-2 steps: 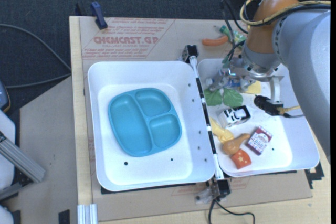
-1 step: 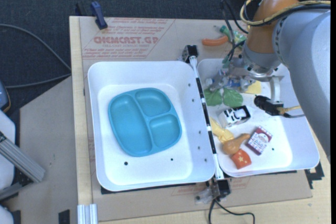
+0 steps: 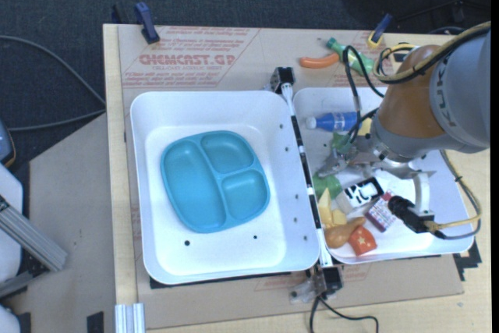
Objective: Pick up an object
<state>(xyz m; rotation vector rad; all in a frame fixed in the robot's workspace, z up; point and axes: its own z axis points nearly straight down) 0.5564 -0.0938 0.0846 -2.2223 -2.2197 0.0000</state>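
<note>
Nearest you, a glossy red-orange toy (image 3: 360,239) lies in the right bin (image 3: 437,246); gripper (image 3: 343,160) buried in clutter, jaws unreadable.

Two white bins (image 3: 148,121) sit on a tan bench (image 3: 117,168) printed with red lettering. The left bin holds a turquoise divided plate (image 3: 214,179). In the right bin (image 3: 448,238) lie a white bottle with a blue label (image 3: 334,122), green pieces (image 3: 327,187), a yellow piece (image 3: 325,207), an orange-red item (image 3: 362,240) and a black-and-white packet (image 3: 360,192). The arm (image 3: 460,97) is grey with an orange band (image 3: 405,101).
</note>
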